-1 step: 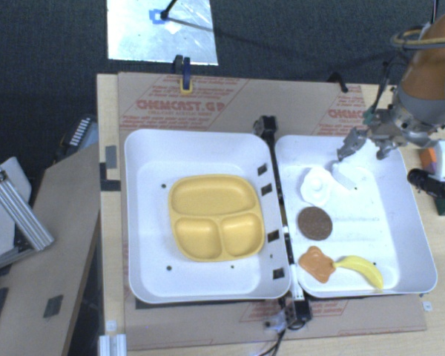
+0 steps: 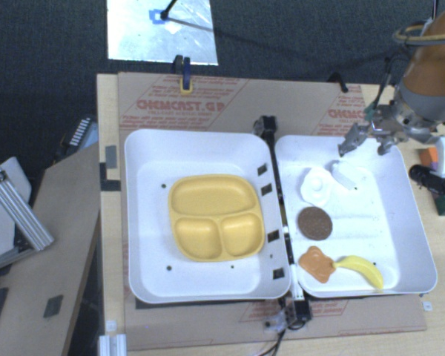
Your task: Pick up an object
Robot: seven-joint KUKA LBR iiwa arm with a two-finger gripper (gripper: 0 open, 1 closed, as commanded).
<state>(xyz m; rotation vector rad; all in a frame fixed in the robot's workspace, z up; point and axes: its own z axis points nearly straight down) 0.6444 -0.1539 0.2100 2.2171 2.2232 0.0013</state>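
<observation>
The end effector (image 2: 366, 141) is seen hovering over the far edge of the right bin (image 2: 408, 221), at about one o'clock from that bin's centre. Its two fingers are spread apart, and nothing is held between them. No object has been picked yet.

Candidates are laid out in the right bin. A white cup-like object (image 2: 316, 186) is found nearest, just toward seven o'clock from the fingers, with a second pale piece (image 2: 346, 176) beside it that is hard to make out against the white floor. A brown round disc (image 2: 314, 223) sits further toward six o'clock, then an orange piece (image 2: 317, 264) and a banana (image 2: 362, 271) close together at the near edge. In the left bin (image 2: 144, 199) a yellow divided tray (image 2: 215, 216) is lying flat.

Trouble is easily foreseen. If the white object is chosen, it may be tipped or pushed aside by one finger, since the descent has to be well centred. The disc lies very flat, so it could be slipped over rather than gripped. The banana and orange piece nearly touch; both could be nudged, and the bin wall could be struck.
</observation>
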